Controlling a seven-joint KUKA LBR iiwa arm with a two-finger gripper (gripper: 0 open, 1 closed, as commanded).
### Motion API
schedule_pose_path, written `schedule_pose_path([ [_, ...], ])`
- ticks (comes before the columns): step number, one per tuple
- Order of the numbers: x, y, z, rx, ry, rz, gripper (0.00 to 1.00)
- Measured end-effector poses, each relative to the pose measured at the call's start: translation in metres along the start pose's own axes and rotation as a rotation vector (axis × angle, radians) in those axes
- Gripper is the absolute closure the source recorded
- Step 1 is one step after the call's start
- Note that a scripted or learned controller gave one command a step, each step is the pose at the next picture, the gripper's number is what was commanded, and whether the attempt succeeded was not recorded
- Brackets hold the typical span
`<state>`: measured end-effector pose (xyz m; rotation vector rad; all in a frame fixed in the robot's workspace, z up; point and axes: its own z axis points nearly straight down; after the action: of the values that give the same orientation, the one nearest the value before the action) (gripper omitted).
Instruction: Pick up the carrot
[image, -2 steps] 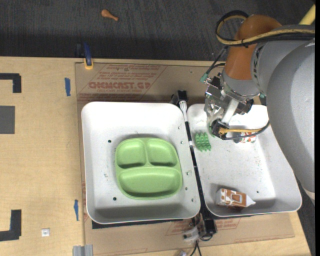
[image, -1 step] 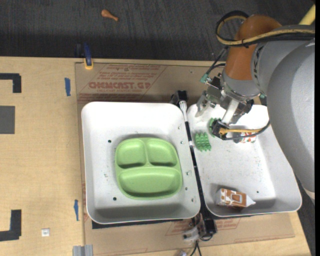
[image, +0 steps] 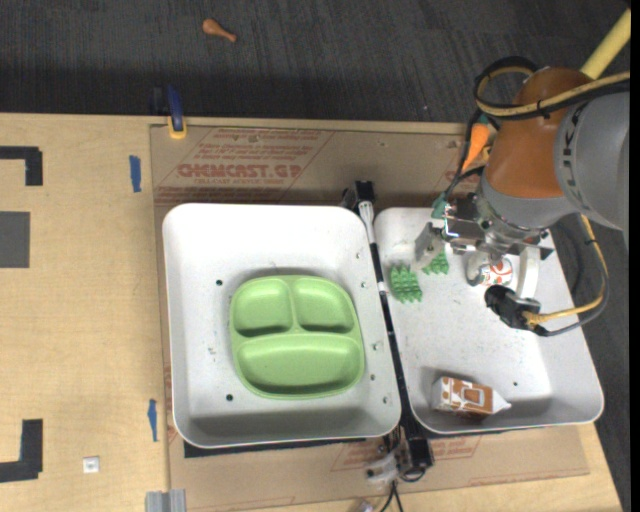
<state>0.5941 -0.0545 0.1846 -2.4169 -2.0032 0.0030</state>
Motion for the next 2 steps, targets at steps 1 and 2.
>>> schedule_pose_path([
  [1, 0.028, -0.067, 0.0, 0.0, 0.0, -0.029, 0.0],
  [2, -0.086, -0.094, 0.03, -0.002, 0.0, -0.161, 0.0],
])
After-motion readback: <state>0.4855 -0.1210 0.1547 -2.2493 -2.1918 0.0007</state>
